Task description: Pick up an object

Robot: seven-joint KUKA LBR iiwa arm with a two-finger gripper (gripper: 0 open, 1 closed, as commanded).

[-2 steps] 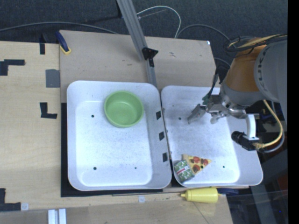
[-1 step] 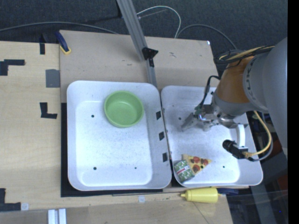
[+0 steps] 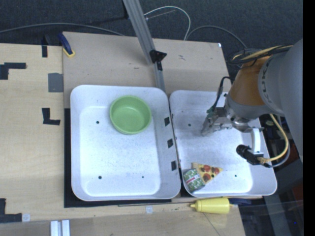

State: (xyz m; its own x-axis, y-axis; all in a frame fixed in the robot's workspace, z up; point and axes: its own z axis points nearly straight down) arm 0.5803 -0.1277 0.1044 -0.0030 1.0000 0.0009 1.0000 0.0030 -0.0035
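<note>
Even, diffuse overhead light; moderately bright, no harsh hotspots. Slightly washed on two shallow white plastic bins [image 3: 78,132], speckle still readable. Soft, short shadows only: thin dark rim under bin edges, faint shade inside round pale green bowl [image 3: 130,114]. Dark carpeted floor [image 3: 221,9] near black, detail lost. Overall soft focus, low resolution, visible compression noise. Grey arm with orange band [image 3: 256,85] large and blurred at right, edges smeared. Mild sheen on light wooden desk [image 3: 29,127]. Slanted view, little edge distortion.
</note>
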